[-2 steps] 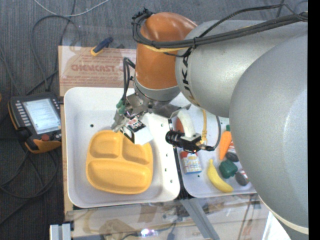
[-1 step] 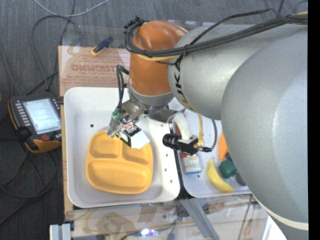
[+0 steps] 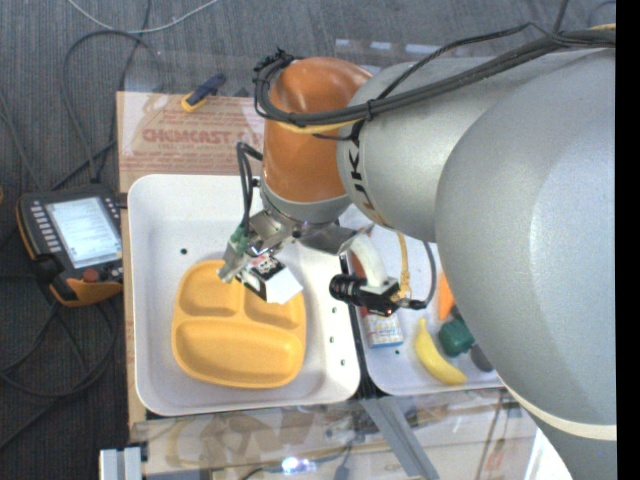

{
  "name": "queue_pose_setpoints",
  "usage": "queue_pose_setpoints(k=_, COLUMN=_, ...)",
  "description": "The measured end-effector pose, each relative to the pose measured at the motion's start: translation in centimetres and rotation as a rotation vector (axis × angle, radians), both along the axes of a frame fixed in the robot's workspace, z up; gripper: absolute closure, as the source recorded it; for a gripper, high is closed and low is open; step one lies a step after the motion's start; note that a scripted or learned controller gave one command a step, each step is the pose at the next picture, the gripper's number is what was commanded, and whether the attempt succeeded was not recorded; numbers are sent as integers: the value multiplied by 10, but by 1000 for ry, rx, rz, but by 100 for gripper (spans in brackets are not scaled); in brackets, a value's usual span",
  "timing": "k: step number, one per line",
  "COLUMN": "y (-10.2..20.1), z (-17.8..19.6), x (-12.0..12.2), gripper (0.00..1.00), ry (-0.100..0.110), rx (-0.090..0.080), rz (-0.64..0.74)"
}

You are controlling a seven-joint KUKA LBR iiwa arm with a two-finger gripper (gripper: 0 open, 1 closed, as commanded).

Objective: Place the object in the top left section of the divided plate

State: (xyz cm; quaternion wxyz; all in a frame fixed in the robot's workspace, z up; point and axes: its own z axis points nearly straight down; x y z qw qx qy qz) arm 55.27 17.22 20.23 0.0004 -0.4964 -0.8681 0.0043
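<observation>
A yellow divided plate lies in the left white bin, with two small sections at the top and one long section below. My gripper hangs low over the plate's upper rim, about where the top left section meets the top right one. A small white and black piece shows just below the gripper, over the top right section. I cannot tell whether it is a loose object or belongs to the tool. The arm's orange band and grey body cover the bin's far right part.
The right bin holds a banana, a dark green object, an orange item and a small white and blue pack. A cardboard sheet lies behind the left bin. A teach pendant sits at the left.
</observation>
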Motion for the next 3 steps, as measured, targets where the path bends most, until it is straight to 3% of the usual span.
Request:
queue_pose_setpoints(k=1, y=10, z=3, x=-14, gripper=100, ry=0, rx=1, rz=76)
queue_pose_setpoints(k=2, y=9, z=-19, x=-21, gripper=100, ry=1, rx=2, rz=171)
queue_pose_setpoints(k=3, y=3, z=-3, x=-29, gripper=100, ry=0, rx=2, rz=260)
